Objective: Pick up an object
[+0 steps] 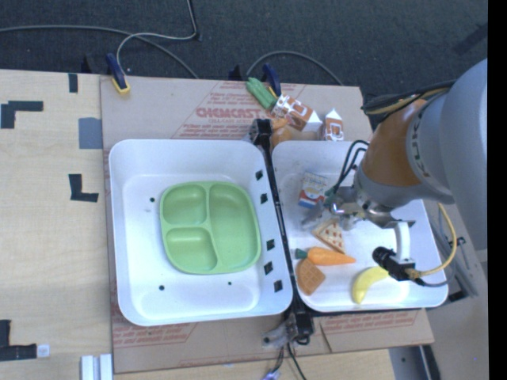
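Observation:
The right bin (412,295) holds several toy foods: a small white and blue packet (312,191), a tan waffle wedge (329,234), an orange carrot (328,256), a brown cracker (310,277) and a yellow banana (367,283). My gripper (339,209) reaches in from the right and hangs low over the bin's middle, between the packet and the waffle wedge. The wrist hides most of it.
The left bin (127,212) carries a green divided plate (211,226). Small cartons (295,114) and a green clamp (261,92) lie on the cardboard behind the bins. A black clip strip runs along the divider (272,212). Cables cross the dark floor at the top.

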Robot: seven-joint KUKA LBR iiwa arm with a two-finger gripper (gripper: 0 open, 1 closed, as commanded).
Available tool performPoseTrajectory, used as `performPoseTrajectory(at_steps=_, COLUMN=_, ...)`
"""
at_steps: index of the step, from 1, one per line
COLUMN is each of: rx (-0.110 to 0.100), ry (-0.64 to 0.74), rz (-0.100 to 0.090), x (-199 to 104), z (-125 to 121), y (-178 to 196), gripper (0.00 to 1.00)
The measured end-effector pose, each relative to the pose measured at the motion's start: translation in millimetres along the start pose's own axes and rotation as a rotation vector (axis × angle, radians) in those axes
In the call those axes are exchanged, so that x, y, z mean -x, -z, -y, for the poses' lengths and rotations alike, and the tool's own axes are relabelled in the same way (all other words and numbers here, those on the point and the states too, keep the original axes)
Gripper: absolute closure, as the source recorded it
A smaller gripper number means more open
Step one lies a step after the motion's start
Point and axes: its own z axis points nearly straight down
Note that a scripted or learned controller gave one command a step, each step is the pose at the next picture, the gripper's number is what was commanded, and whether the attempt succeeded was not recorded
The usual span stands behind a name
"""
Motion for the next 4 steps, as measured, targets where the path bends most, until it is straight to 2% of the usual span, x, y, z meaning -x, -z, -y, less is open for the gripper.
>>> performPoseTrajectory(at_steps=1, rx=0.002, ry=-0.001, rz=0.002, x=-19, z=36, y=0, gripper=0.0)
performPoseTrajectory(at_steps=2, rx=0.001, ry=0.002, rz=0.001, x=-18, z=-71, y=-1, gripper=0.0)
performPoseTrajectory(at_steps=4, rx=-0.001, ry=0.002, rz=0.001, x=-18, z=-71, y=0, gripper=0.0)
